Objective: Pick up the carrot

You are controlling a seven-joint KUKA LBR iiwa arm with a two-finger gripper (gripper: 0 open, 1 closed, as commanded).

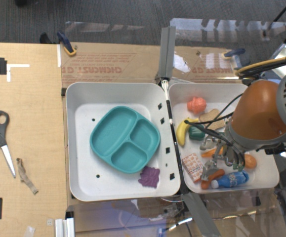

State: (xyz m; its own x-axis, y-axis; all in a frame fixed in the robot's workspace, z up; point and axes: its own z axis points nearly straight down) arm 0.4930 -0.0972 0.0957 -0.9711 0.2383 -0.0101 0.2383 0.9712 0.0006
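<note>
My gripper (218, 154) reaches down into the right bin (266, 181), low over the pile of toy food in its front half. The carrot (251, 161) is an orange piece whose rounded end shows just right of the gripper. A smaller orange bit shows on the gripper's left side, and the part between is hidden by the gripper. Whether the gripper touches the carrot is hidden by the wrist and its orange dome (259, 115).
In the right bin lie a yellow banana (182, 131), a green item (197, 132), a beige piece (209, 116), a pink-orange lump (197, 104), a printed packet (192, 166) and a blue bottle (233, 180). The left bin (78, 177) holds a teal divided plate (125, 138) and a purple piece (150, 177). Scissors (0, 137) lie on the bench.
</note>
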